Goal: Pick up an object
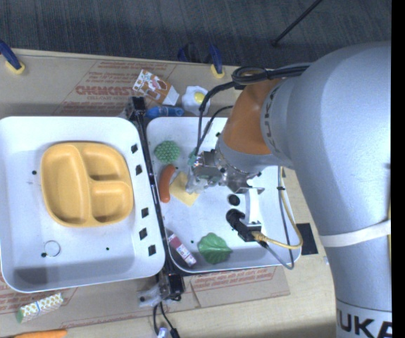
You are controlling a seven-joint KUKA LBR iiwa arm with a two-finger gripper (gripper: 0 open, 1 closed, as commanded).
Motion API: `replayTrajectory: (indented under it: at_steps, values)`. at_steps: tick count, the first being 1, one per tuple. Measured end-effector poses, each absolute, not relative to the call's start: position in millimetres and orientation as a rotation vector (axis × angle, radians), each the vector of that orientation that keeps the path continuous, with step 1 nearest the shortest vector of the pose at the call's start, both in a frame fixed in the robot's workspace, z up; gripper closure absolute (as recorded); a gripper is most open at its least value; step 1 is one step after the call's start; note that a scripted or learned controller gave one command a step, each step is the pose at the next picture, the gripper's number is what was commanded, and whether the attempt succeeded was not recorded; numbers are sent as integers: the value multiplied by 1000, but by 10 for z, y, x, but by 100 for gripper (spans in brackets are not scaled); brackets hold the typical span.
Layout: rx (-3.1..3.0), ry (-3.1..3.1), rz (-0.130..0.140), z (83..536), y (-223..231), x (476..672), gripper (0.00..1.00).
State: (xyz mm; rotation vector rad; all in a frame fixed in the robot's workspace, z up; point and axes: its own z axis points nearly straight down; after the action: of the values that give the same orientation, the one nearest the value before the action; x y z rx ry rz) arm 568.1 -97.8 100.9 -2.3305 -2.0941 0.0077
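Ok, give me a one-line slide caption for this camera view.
Grey KUKA arm's gripper lowered into the right white bin over a yellow wedge-shaped block, beside an orange sausage-shaped toy.

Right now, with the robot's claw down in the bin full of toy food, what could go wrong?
1. The gripper is low over the pale yellow cheese-like wedge, which touches the orange-red sausage-shaped toy. It might knock one aside instead of lifting it.
2. The wedge looks flat, so the claw may slip off.
3. The round green bumpy toy sits close and could get bumped too.
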Motion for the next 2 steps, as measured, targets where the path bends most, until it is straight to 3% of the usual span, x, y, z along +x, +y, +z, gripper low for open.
replayTrajectory:
  at_steps: [1,2]
  values:
    - [-2083,-2351,2,2143,-1274,6127,100]
    - [-2082,-2350,2,2135,-1271,6123,0]
